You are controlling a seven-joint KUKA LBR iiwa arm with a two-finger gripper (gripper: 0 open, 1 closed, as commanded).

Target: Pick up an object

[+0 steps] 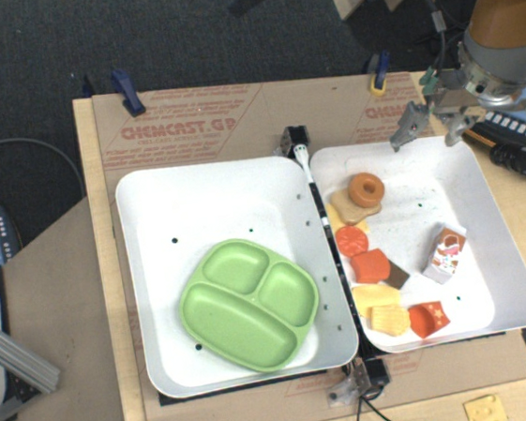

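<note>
At the near edge of the right bin lie a small red block and a yellow wedge, just beside each other. A little farther in sit a red square piece with a dark brown chip touching its corner, a round red slice, and, well apart toward the right, a small white carton with red print, lying tilted. Farther still rests a brown doughnut, ring-shaped with a clear hole, on a pale yellow slab.

The left bin holds a green divided plate.

At the far right corner the pincer hangs above the bin's rim, its two fingers spread apart with nothing between them.

The carton looks like the easiest target, since it stands clear of its neighbours. A good try would centre the pincer over it, line the fingers across its narrow sides, and descend straight so neither finger knocks it over.
</note>
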